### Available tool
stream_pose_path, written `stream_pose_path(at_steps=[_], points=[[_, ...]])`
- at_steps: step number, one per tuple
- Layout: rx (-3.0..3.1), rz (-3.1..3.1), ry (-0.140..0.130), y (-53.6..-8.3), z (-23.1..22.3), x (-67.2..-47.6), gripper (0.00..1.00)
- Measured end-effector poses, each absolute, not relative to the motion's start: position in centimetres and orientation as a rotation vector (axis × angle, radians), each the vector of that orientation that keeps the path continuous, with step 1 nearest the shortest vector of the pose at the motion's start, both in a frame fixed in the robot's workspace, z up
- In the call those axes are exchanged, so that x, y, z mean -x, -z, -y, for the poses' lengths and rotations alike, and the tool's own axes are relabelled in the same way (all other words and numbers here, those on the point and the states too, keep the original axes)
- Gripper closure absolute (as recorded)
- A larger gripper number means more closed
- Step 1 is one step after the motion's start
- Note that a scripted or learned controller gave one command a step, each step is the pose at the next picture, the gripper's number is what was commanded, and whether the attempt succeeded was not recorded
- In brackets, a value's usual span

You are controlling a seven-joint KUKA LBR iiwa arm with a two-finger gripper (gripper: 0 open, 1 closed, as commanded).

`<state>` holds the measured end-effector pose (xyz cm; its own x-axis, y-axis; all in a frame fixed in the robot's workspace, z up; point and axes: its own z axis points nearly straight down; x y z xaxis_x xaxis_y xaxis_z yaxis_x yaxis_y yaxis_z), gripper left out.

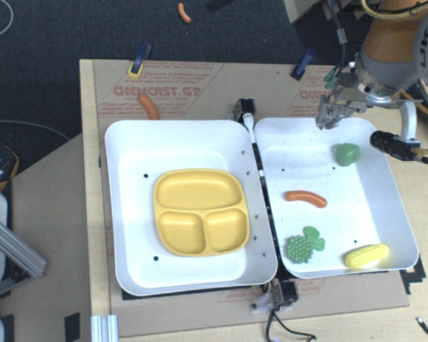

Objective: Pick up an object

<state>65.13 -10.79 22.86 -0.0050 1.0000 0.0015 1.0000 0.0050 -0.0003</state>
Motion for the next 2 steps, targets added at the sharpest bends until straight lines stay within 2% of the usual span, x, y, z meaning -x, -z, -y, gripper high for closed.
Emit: stream_pose_path(at_steps=[2], points=[[2.211, 2.226, 0.000, -23.5, -0.6, -63.2, 1.00]])
